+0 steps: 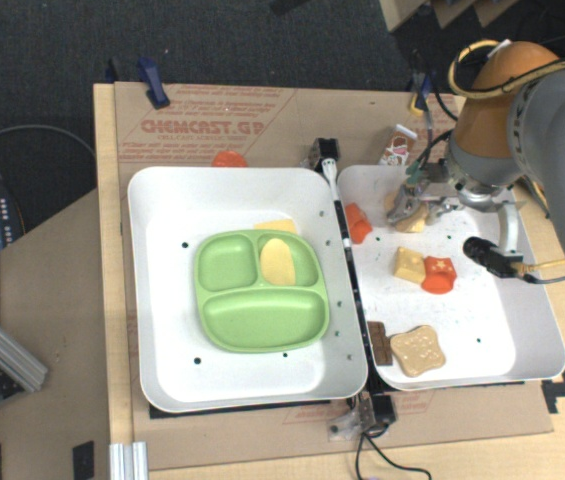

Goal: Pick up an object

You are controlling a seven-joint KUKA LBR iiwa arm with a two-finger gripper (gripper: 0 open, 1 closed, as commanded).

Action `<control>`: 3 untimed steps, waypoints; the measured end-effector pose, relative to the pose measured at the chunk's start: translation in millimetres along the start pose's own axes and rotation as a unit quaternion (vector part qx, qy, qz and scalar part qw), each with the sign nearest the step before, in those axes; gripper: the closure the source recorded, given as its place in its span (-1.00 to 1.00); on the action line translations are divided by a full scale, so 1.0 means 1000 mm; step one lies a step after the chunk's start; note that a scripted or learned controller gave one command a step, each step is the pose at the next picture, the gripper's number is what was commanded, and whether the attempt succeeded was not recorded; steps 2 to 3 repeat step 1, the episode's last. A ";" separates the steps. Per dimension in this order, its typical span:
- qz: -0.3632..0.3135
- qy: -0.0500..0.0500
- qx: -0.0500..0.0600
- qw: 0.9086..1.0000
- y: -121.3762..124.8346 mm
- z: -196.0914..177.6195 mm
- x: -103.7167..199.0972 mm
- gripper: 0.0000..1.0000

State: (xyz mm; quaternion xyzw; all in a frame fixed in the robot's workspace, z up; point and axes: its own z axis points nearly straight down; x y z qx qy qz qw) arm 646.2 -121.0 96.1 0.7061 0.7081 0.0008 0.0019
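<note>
My gripper is down at the far left part of the right bin, over a small tan piece that lies right under its tip. Whether that piece is held cannot be told. Spread over the same bin are an orange piece against the left wall, a yellow wedge, a red piece touching it, a tan cracker and a brown bar at the near left.
The left bin holds a green divided plate with a yellow piece in one small compartment and a pale yellow piece behind it. Beyond the bins sit a small red-and-white carton and an orange disc.
</note>
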 end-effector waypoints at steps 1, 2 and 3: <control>-0.003 0.002 -0.004 1.000 -0.022 -0.117 0.086 1.00; -0.003 0.002 -0.004 1.000 -0.022 -0.117 0.086 1.00; -0.003 0.002 -0.004 1.000 -0.022 -0.117 0.086 1.00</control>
